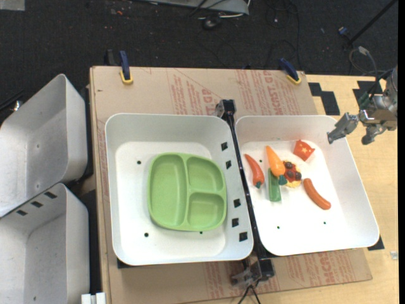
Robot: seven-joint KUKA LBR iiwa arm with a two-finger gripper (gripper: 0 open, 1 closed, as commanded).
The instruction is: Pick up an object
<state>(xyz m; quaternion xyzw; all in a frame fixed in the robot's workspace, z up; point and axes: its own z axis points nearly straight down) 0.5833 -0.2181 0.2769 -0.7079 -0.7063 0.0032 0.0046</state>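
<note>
I logged the gripper (355,129) with metal fingers spread, holding nothing. Left of and below them, in the smooth white bin (354,230): a glossy, cylindrical sausage (316,194) and a tapered carrot (274,160).

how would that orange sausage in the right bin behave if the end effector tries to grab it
The sausage looks like a smooth, rounded toy, so it may roll or slip from a pinch. It is small, probably light. It lies apart from the other food on the right bin floor, so a nudge could slide it.
</note>
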